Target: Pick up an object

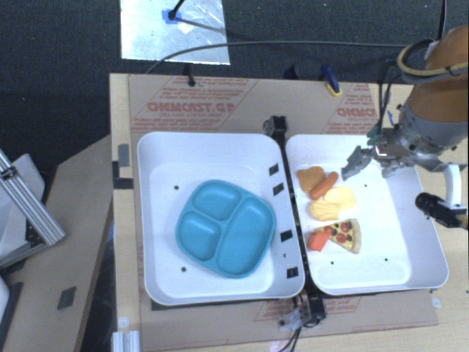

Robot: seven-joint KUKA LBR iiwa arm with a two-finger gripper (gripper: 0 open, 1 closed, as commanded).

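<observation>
Arm (440, 86) cropped at right edge

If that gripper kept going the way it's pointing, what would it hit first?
Probably the sausage. The gripper points down-left toward the food pile in the right bin, though its height above it is unclear from this view.

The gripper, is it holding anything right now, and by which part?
Nothing is held. The gripper hangs above the right bin, apart from the toy food.

Pincer (357, 163) low, arm angled leftward
</observation>
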